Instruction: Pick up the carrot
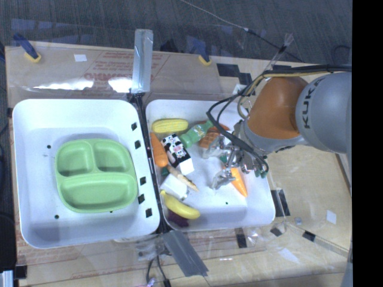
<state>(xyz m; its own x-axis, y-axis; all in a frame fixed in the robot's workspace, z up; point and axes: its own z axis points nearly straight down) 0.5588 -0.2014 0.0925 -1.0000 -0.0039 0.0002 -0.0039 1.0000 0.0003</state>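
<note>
My gripper (pixel 230 173) hangs low in the right bin (pixel 257 211), and a small orange carrot (pixel 240 183) lies just beside it, tip pointing toward the bin's near wall. Whether my fingers are apart, together or on the carrot, I cannot tell. Left of the carrot lie a cow-patterned carton (pixel 174 148), a yellow corn cob (pixel 170 125), a longer orange piece (pixel 158 150) against the bin's left wall, and a banana (pixel 181 207). Farther left of the carrot, the left bin (pixel 30 220) holds a green divided plate (pixel 94 175).
</note>
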